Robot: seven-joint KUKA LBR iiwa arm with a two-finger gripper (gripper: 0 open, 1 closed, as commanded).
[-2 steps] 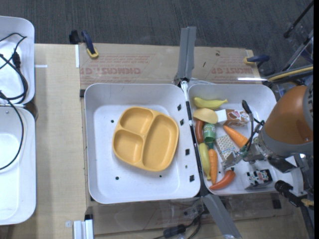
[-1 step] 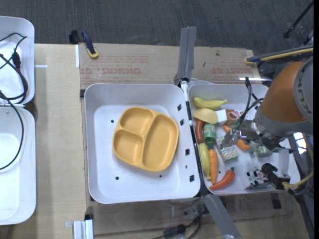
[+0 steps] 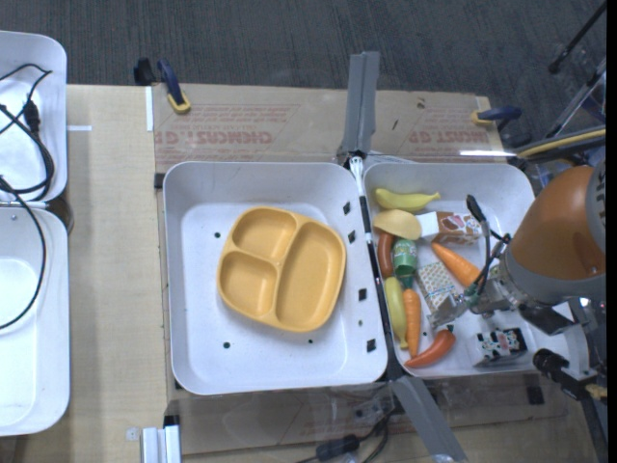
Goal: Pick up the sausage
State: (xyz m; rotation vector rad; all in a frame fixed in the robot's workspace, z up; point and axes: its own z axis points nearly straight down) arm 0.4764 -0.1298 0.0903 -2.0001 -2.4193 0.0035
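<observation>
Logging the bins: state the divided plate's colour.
Yellow-orange all over; the divided plate shows in the camera view, in the left bin.

I read this as a robotics lab set up for trials, not a kitchen: my surface (image 3: 106,258) is a plain wooden board with clamps (image 3: 172,87) at its far edge, standing on dark carpet (image 3: 289,17). Two shallow white bins (image 3: 183,287) sit side by side on it, with plastic toy food (image 3: 415,287) piled in the right one. Loose black cables (image 3: 29,143) trail over white trays at the left, and metal framing (image 3: 361,104) runs between the bins.
</observation>
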